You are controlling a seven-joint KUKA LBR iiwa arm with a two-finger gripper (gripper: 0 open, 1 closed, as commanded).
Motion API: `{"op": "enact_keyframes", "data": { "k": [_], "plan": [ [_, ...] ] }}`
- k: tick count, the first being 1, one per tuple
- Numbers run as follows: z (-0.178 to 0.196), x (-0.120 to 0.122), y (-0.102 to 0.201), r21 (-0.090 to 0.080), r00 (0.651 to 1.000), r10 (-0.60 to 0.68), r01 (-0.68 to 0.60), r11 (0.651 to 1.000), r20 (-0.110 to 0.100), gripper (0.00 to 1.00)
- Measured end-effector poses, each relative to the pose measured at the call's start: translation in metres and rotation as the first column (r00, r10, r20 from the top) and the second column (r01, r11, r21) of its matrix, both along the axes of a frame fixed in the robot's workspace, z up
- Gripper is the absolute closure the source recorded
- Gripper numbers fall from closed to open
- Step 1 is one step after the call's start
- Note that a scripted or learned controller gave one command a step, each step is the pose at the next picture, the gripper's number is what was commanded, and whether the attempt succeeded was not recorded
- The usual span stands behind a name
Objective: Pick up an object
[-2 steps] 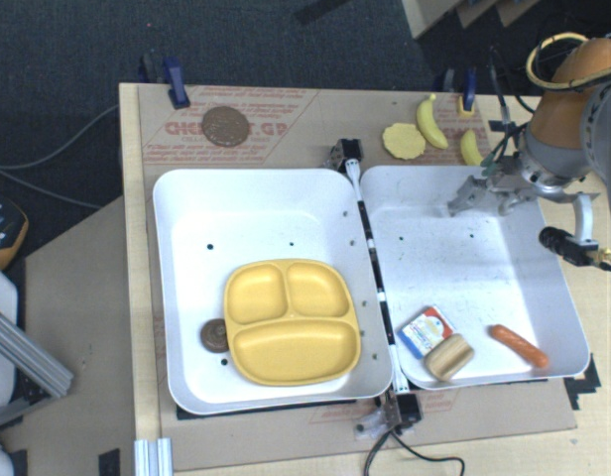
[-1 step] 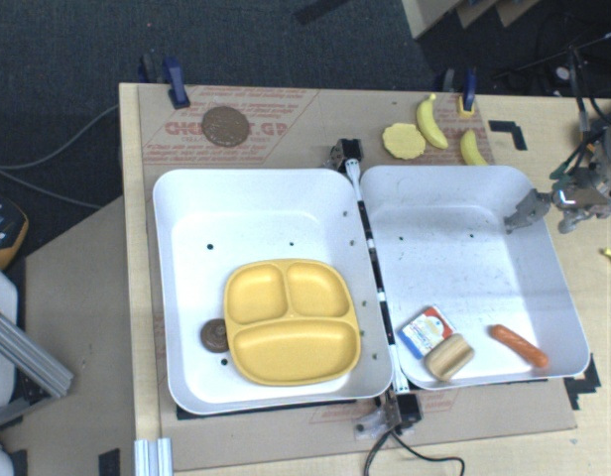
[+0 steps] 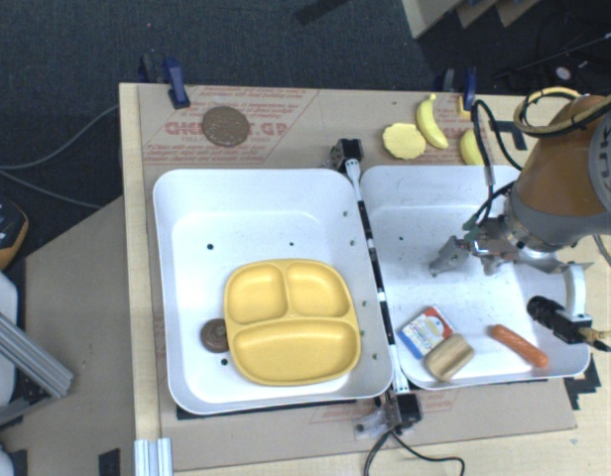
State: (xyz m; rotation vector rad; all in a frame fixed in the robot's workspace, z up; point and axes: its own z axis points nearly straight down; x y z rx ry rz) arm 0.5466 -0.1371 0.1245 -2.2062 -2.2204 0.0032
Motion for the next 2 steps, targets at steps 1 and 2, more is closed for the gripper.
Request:
{"op": "enact_keyframes", "data": {
  "k": [1, 2],
  "plan": [
    [-0.043, -0.047, 0.038, -0.004, 1.000, -0.005, 0.005, 1.000, 0.003, 0.00],
    [-0.040, -0.069, 0.020, -0.005, 1.000, -0.009, 0.009, 1.000, 0.006, 0.00]
  ]
}}
